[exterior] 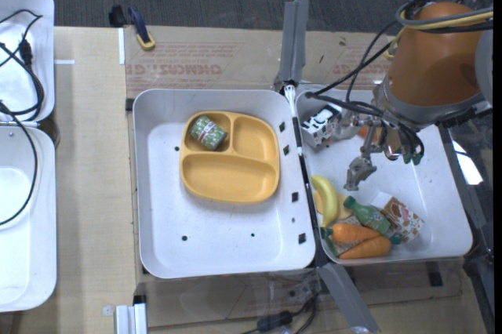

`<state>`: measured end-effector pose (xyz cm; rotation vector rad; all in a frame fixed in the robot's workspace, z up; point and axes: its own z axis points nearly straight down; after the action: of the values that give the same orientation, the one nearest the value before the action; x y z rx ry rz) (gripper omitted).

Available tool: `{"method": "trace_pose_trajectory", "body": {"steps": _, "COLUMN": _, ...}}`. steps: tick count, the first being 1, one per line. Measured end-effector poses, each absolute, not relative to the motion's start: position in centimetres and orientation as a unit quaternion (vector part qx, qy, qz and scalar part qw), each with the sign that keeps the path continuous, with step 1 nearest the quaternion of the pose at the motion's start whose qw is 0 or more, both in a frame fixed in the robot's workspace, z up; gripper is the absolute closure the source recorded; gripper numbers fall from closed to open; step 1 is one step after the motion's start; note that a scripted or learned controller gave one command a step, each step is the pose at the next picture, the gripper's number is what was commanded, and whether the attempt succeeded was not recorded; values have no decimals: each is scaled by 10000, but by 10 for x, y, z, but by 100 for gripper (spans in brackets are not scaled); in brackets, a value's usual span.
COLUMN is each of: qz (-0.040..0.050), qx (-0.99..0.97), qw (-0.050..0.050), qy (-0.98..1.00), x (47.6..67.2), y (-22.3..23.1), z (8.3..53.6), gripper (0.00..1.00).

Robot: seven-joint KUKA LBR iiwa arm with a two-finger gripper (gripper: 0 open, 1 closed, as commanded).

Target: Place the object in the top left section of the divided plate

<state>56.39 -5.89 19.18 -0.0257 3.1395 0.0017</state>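
Note:
A yellow divided plate (230, 195) lies in the left bin (227, 246). A small green-labelled can (208, 132) rests on its side in the plate's top left section. My gripper (357, 174) hangs over the middle of the right bin (439, 191), well to the right of the plate and apart from the can. It is above bare bin floor, just up and right of the banana. Nothing shows in the gripper.
The right bin holds a banana (326, 197), two carrots (357, 234), a green bottle (369, 215), a printed packet (401, 219) and a white-and-black object (318, 126) at its back left. A grey divider bar (294, 50) stands between the bins.

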Motion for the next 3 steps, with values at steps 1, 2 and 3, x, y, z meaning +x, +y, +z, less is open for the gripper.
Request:
{"method": "trace_pose_trajectory", "body": {"steps": 1, "qz": 4, "qx": -844, "qw": 20, "qy": 9964, "x": 576, "y": -87, "z": 192, "gripper": 0}}
{"method": "trace_pose_trajectory", "body": {"steps": 2, "qz": 5, "qx": -843, "qw": 19, "qy": 9964, "x": 576, "y": -87, "z": 192, "gripper": 0}}
{"method": "trace_pose_trajectory", "body": {"steps": 3, "qz": 5, "qx": -844, "qw": 19, "qy": 9964, "x": 576, "y": -87, "z": 192, "gripper": 0}}
